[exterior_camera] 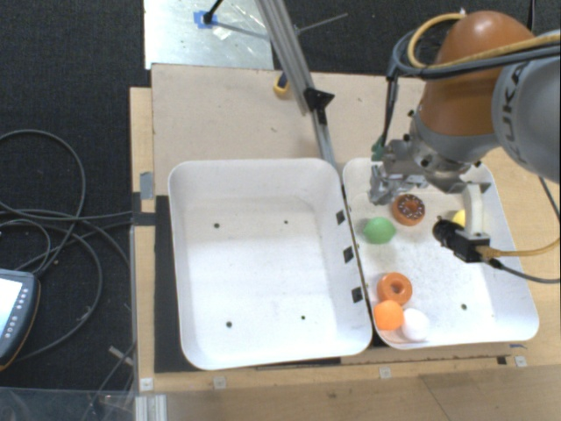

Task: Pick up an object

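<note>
A wooden bench (pixel 237 117) stands on dark carpet (pixel 61 51) strewn with black cables (pixel 53 226).

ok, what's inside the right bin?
Right bin: a green ball, brown donut, orange ring, orange ball, white ball. The arm covers the bin's far corner.

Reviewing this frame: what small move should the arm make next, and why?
Probably a short shift toward the green ball, then a descent. The claw hovers over the far end of the right bin, just above and beside the ball, with the brown doughnut at its other side. Nothing shows between its fingers.
</note>
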{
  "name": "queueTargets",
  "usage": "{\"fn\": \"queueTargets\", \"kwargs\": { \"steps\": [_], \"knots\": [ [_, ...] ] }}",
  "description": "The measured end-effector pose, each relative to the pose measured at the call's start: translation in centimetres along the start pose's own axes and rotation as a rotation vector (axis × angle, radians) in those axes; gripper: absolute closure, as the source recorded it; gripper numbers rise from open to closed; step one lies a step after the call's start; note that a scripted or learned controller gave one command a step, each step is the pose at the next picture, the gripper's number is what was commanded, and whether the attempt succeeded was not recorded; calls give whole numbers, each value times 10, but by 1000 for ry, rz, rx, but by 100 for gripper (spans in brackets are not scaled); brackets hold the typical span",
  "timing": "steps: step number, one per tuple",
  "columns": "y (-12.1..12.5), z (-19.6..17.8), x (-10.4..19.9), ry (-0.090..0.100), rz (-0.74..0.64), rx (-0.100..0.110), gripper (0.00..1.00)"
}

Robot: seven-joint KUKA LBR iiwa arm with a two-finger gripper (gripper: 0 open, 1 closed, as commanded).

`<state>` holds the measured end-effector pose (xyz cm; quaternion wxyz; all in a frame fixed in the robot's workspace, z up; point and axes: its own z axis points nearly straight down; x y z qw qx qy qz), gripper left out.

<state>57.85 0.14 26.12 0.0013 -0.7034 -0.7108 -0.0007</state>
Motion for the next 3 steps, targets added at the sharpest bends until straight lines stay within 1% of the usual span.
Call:
{"fn": "queueTargets", "kwargs": {
  "steps": [1,2,3],
  "knots": [
    [-18,13,39,-1,1,1,100],
    [-45,17,96,0,-1,1,100],
    [-44,16,92,-2,8,-1,0]
  ]
}}
